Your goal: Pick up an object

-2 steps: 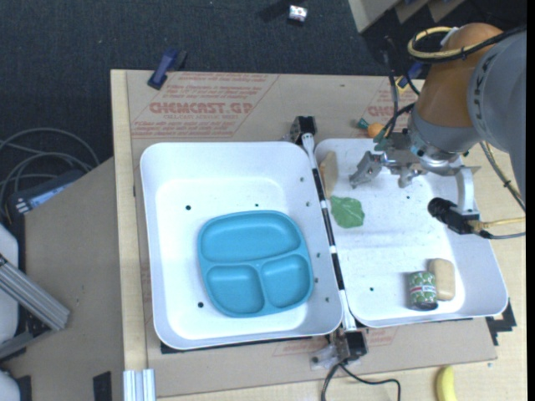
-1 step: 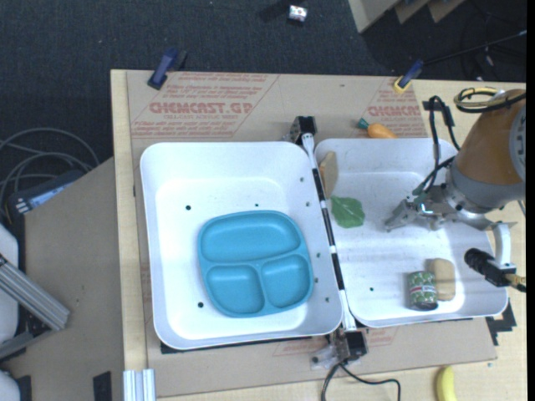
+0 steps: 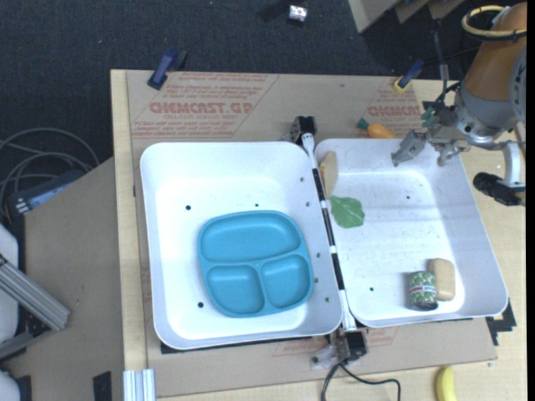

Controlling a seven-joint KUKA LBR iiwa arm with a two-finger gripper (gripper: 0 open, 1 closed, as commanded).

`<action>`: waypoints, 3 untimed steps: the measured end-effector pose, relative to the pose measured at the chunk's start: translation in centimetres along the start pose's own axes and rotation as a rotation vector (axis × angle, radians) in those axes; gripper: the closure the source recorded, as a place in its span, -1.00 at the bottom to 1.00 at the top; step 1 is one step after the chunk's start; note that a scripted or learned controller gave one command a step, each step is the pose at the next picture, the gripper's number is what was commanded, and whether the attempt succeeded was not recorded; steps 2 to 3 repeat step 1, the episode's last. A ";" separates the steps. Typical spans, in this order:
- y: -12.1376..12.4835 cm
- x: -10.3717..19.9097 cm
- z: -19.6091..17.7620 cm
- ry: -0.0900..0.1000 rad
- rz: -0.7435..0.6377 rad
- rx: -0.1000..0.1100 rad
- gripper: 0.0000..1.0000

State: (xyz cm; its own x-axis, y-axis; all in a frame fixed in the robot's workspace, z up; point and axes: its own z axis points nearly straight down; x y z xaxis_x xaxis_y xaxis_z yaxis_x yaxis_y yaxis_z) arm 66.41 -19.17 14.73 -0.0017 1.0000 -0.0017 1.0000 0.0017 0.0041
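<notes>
Up at the right bin's (image 3: 468, 215) far edge, the gripper (image 3: 425, 147) hangs with fingers spread and nothing between them, well apart from the can (image 3: 423, 290) and green leaf (image 3: 348, 212)

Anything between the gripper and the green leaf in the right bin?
No. In the camera view, only bare white bin floor lies between the gripper and the green leaf.
</notes>
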 end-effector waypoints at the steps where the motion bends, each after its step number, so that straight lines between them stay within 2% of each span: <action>1: -1.6 11.4 -6.2 0.003 0.000 0.002 -1.00; 3: -1.6 11.4 -6.2 0.003 0.000 0.002 -1.00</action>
